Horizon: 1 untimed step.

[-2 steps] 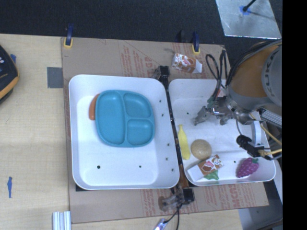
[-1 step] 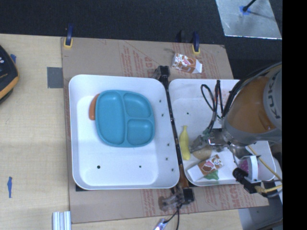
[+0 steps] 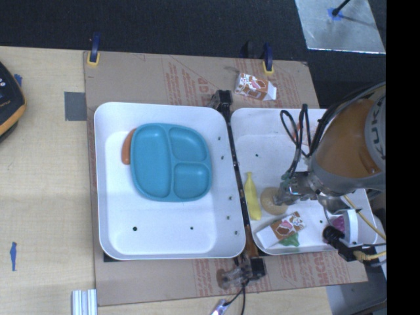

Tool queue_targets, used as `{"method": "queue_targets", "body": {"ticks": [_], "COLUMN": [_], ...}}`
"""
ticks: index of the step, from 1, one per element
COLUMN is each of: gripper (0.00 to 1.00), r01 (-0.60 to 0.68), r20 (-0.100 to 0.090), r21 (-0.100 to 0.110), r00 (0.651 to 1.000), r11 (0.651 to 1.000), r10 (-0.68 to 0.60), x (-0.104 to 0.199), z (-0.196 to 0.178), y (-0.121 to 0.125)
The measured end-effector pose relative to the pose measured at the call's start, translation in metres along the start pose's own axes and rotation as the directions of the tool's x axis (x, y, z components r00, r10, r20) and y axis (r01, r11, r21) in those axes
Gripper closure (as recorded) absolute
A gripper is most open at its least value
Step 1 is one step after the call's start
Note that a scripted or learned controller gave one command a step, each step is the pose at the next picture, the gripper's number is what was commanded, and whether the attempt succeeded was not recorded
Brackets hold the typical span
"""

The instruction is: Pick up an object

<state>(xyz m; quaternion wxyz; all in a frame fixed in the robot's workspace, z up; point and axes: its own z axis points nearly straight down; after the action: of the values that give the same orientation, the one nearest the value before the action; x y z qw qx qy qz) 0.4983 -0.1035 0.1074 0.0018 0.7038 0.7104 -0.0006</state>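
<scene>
Your gripper (image 3: 289,192) sits low in the right bin (image 3: 262,126), and you cannot tell its state (the wrist hides that end). A tan round object (image 3: 270,202) lies right at the gripper, touching or just under it. A yellow banana-shaped piece (image 3: 251,195) lies just beside that, along the bin's left wall. A small printed packet (image 3: 287,229) rests near the bin's front edge, below the gripper.

In the left bin (image 3: 111,176) you have a blue divided plate (image 3: 172,161) with an orange item (image 3: 126,147) tucked at its left edge. Another printed packet (image 3: 255,87) lies on the worktop (image 3: 39,189) behind the right bin.
</scene>
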Motion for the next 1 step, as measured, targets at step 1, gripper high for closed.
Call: {"method": "queue_targets", "body": {"ticks": [1], "gripper": [1.00], "r01": [-0.006], "r20": [-0.003], "r21": [0.003], "r00": [1.000], "r11": [1.000], "r10": [0.006], "x": [-0.0329], "z": [-0.1059], "y": [-0.0222]}}
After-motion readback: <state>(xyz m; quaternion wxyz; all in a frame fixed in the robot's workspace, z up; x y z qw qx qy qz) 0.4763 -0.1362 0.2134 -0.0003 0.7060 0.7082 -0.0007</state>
